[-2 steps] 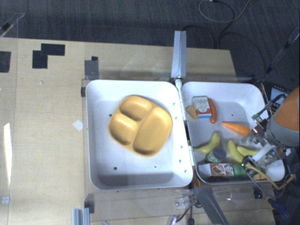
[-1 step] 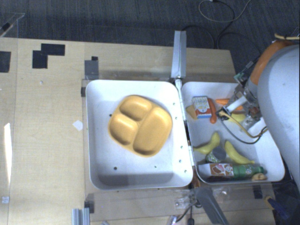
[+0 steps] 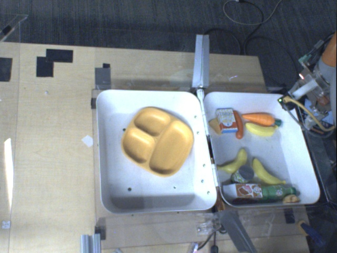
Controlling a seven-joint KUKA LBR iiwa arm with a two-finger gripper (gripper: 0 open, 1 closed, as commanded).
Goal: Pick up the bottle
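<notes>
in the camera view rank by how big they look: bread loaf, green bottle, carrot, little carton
1. bread loaf, by far the largest
2. green bottle, lying along the right bin's near edge
3. carrot
4. little carton, smallest, though not much smaller than the carrot

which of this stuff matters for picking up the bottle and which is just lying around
For the job:
- bottle, lying on its side at the near edge of the right bin
- arm, at the right edge

Just lying about:
- bread loaf, in the left bin
- carrot
- bananas
- small carton
</notes>
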